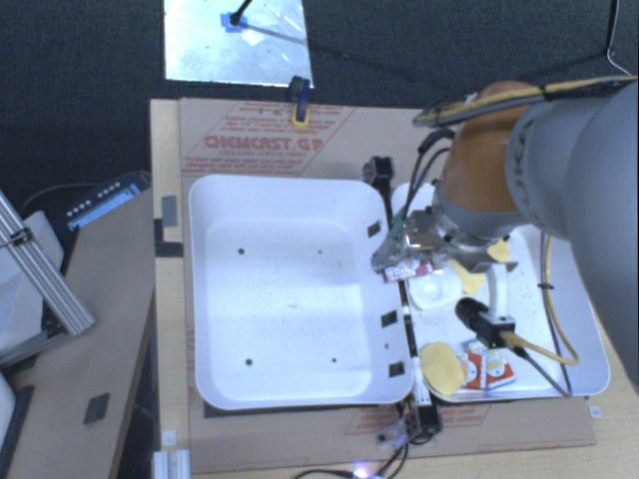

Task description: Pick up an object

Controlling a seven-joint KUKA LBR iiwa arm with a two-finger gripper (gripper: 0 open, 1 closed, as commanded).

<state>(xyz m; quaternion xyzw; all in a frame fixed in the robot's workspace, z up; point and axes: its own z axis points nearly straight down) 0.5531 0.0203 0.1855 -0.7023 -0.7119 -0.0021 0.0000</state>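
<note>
My gripper [397, 255] hangs over the left edge of the right bin [584, 362], close to the divider between the two bins. A small pink and white item [415, 267] sits right at its tip; whether it is gripped is unclear. Below it in the right bin lie a white round lid [431, 290], a yellow disc [442, 366] and a red and white packet [488, 366]. A yellow piece [470, 270] shows partly under the wrist. The arm hides much of the right bin.
The left bin [215, 267] lies white and bare to the left of the gripper. Black clips [391, 319] line the divider between the bins. A cardboard sheet [265, 138] lies under both bins, with a blue and yellow clamp [299, 100] at its far edge.
</note>
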